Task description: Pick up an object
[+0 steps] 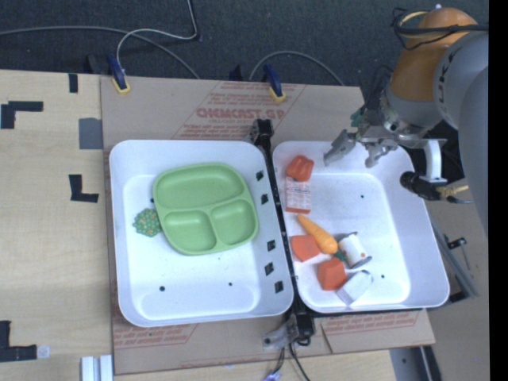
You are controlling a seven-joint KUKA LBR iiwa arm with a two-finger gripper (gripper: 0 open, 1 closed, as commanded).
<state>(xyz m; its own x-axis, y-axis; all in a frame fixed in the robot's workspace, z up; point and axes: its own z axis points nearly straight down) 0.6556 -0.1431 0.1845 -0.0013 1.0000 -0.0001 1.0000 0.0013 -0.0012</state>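
Spread, empty fingers point(355, 148) hover just right of a small orange block point(299, 167), likely light and stiff, best pinched across its flat sides.

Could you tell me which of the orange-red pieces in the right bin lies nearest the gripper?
The orange-red block at the bin's far left corner, above the small packet. It lies closest to the gripper; the other two sit near the carrot, farther down.

A robot lab: cardboard-covered bench point(238, 109), clamps point(119, 78), loose cables point(159, 34), two white bins point(127, 213).
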